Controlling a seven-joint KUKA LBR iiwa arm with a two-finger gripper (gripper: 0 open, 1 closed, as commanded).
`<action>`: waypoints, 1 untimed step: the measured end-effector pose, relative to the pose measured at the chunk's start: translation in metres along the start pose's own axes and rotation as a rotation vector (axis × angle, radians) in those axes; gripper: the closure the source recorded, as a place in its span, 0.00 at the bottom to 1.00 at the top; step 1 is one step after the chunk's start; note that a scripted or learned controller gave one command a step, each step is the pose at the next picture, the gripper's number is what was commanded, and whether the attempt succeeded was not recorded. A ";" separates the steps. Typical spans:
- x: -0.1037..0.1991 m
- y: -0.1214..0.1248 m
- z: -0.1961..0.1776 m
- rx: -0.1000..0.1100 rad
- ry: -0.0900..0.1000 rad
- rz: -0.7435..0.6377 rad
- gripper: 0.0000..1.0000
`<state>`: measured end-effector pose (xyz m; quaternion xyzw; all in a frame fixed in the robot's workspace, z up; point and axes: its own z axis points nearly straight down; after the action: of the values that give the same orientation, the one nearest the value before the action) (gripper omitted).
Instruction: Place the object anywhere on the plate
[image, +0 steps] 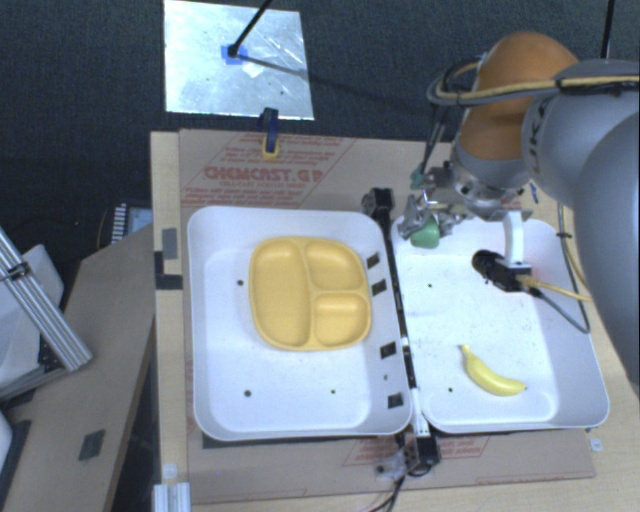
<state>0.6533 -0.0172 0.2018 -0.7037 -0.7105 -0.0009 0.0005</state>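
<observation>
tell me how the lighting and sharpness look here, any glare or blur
Camera view: even, soft light overall, slightly fuzzy; the white bins look near washed-out, the foil sheet up top catches patchy glare, the yellow plate and banana read clearly, while the gripper and the green object by it blur together.

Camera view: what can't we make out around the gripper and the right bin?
- Gripper: finger state unclear, small and crowded by wrist hardware.
- Green object: held or just resting, can't tell; gripper overlaps it.
- Right bin: far corner hidden by the arm.
- Banana, yellow plate: fully visible.
</observation>
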 end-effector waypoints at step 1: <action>0.054 -0.016 0.002 0.001 0.001 -0.001 1.00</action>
<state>0.6369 0.0370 0.1995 -0.7035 -0.7107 -0.0008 0.0011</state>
